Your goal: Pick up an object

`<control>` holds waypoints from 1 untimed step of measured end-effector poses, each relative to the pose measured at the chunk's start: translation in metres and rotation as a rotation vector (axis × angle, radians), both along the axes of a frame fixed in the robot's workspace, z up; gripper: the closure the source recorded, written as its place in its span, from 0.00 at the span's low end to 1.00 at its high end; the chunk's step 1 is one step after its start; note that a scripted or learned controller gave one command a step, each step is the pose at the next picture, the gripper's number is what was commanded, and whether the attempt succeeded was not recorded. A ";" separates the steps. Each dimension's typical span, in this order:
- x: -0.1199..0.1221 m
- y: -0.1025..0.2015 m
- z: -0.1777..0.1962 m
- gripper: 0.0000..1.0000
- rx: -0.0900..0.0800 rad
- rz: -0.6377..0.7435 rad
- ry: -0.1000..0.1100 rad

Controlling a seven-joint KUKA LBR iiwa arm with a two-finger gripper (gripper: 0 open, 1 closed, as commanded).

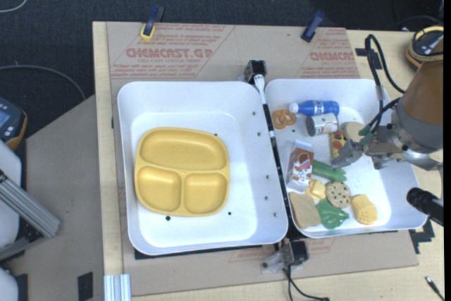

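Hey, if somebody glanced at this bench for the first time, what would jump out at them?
Probably the yellow divided plate, alone in the left bin. Next, the cluster of small toy foods crowding the right bin, including a blue bottle near its far edge and a corn cob near its front. The gripper hangs over that pile.

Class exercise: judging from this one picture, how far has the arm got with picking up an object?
Done: the gripper is down inside the right bin, among the toy food beside the green item. In hand: nothing visibly held between its fingers. Left: grasp one item and lift it. The yellow tray lies in the left bin.
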State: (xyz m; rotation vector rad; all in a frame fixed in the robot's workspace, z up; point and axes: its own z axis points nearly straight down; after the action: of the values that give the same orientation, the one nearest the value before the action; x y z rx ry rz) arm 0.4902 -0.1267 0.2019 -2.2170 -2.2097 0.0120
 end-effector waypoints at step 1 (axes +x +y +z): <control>0.003 0.000 0.006 0.00 -0.002 0.003 -0.013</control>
State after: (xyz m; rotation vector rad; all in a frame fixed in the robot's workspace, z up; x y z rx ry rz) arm 0.4932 -0.1267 0.2077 -2.2213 -2.2204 0.0003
